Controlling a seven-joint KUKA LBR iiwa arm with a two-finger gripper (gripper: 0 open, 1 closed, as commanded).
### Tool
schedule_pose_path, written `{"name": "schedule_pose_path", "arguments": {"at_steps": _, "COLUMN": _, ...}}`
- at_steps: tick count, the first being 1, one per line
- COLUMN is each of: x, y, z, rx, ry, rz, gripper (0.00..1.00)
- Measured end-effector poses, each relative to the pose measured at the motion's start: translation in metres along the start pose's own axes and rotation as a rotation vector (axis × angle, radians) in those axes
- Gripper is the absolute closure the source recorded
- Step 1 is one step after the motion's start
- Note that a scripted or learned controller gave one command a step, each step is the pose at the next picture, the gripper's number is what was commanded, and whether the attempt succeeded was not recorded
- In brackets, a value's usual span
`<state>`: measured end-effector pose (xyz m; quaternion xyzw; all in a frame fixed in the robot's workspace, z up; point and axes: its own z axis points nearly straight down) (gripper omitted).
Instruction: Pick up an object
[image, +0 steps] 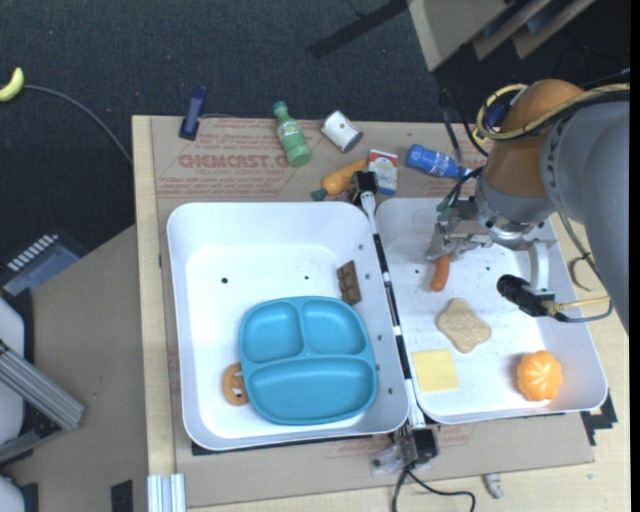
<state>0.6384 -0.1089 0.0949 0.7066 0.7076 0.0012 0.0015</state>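
Gripper (447, 245) hangs in the right bin's (590, 345) upper part, finger spread unclear. A small orange carrot (438, 274) lies just below it, long axis near vertical in frame.

The bench (250, 150) is a light brown board with red printed letters, and it carries two shallow white bins side by side. The right bin (590, 345) lies under the gripper (452, 238); the left bin (185, 300) is to its left. Beyond the bins, directly on the board, lie a dark blue object (192, 112) far to the left of the gripper, a green bottle (291, 134), a small white can (341, 130), and a blue bottle (433, 161) just above the gripper.
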Motion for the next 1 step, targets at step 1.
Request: {"name": "schedule_pose_path", "arguments": {"at_steps": 1, "x": 0.0513, "y": -0.0591, "z": -0.0906, "rx": 0.004, "ry": 0.002, "rz": 0.000, "gripper": 1.00}}
